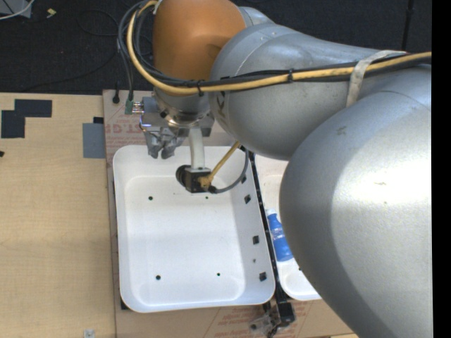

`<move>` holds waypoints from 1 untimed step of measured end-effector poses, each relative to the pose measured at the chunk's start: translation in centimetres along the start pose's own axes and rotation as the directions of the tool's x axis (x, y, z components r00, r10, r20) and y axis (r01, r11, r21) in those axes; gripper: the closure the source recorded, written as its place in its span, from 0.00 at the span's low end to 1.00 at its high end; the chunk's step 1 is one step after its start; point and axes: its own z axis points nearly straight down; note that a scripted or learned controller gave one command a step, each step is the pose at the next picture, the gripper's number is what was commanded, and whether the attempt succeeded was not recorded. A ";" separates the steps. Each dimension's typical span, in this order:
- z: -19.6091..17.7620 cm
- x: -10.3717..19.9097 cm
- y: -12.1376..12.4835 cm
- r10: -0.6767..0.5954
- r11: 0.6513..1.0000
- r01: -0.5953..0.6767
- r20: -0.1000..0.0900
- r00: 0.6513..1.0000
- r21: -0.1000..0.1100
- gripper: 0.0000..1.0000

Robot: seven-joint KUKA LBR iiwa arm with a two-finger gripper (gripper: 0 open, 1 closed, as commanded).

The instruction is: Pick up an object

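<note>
At the left, the tan surface [49, 224] carries only flat dark patches [91, 139] near its far edge, nothing that could be grasped. Next comes the left bin [183, 248], whose white floor shows small dark dots that look like holes rather than things to lift. The end effector [161, 148] hangs at this bin's far rim, toward its far left corner, pointing down. From this slant I cannot tell whether it is open or closed, and nothing is seen held in it. Further right, past the wall where the two bins meet, a slim strip of the right bin [299, 287] is in view. In it lies the blue object [277, 239], perhaps a small bottle with a pale label, set lengthwise from near to far and just beside that bin's left wall. It is the one candidate I can see, and it is well apart from the end effector. The big grey arm [352, 189] covers the rest of the right bin. To do the step well, I judge that the end effector should travel right and nearer, high enough to clear the wall between the bins, and be open before it descends. The grip should close across the blue object's narrow width, not along its length. Because the object lies close to the wall, one side has little room, so a slight offset away from the wall may be needed. A rounded body could also roll out if squeezed off-centre.
</note>
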 end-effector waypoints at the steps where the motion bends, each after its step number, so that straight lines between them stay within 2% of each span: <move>1: 2.8 0.1 0.0 -0.001 1.000 0.001 0.000 1.000 -0.002 1.00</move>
